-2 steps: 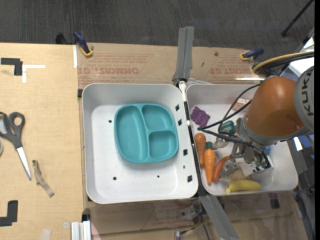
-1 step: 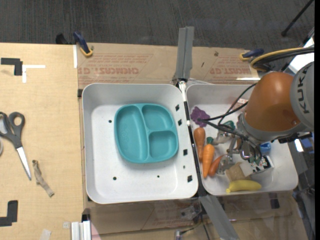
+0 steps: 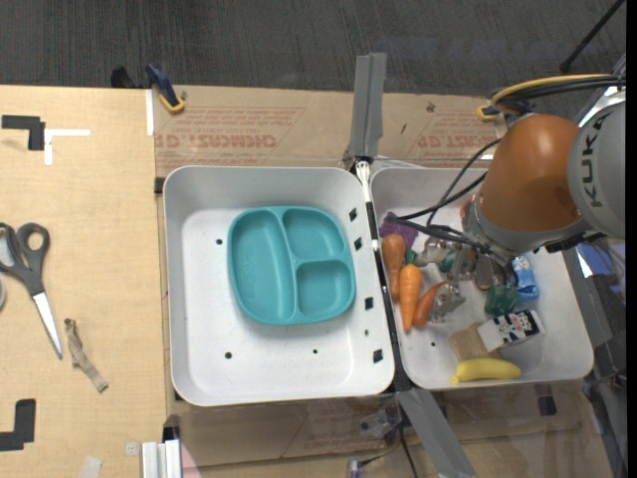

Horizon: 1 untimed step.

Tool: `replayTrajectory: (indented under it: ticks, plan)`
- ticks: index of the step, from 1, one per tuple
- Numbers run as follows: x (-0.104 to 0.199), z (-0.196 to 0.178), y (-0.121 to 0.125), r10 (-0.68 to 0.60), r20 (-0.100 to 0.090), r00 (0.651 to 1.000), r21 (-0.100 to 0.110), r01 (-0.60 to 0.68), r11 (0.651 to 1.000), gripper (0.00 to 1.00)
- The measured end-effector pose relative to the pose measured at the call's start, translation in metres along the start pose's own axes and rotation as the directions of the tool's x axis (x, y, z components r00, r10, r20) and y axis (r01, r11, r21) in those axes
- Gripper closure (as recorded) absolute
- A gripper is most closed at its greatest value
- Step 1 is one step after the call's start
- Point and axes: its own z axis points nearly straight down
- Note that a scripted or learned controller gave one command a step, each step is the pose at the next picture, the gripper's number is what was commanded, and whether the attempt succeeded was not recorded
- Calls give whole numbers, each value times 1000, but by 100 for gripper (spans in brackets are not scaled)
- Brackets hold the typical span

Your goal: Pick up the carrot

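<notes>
So the carrot (image 3: 409, 294) is lying in the right bin (image 3: 557, 366), hard up against that bin's left wall, long axis running roughly near-to-far. There's actually more orange stuff around it: another carrot-like piece (image 3: 394, 255) just beyond it on the far side, and a smaller reddish-orange one (image 3: 426, 305) leaning against its right side. A purple vegetable (image 3: 393, 228) sits at the far end of that little row.

The gripper (image 3: 453, 289) is down in the same bin, just to the right of the carrots, hanging off the grey arm with the big orange band (image 3: 532, 172). Honestly I can't tell whether the fingers are open or closed, it's all a jumble of metal and cables down there, and I can't see anything clearly between them. The carrot looks like it's resting on the bin floor.

Other stuff in the right bin: a banana (image 3: 486, 369) near the front edge, a tan block (image 3: 466, 344) just behind it, a small black-and-white box (image 3: 516, 326), and something blue (image 3: 525, 283) and green (image 3: 502, 298) under the arm.

Left bin (image 3: 189, 297) has a teal divided plate (image 3: 293, 264) in it. Scissors (image 3: 30, 272) are way off left on the wooden bench (image 3: 80, 217).
</notes>
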Motion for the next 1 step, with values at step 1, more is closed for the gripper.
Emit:
replayTrajectory:
  ticks: [1]
  plan:
    - [65, 1, -11, 209, -4, 978, 0, -209, 978, 0]
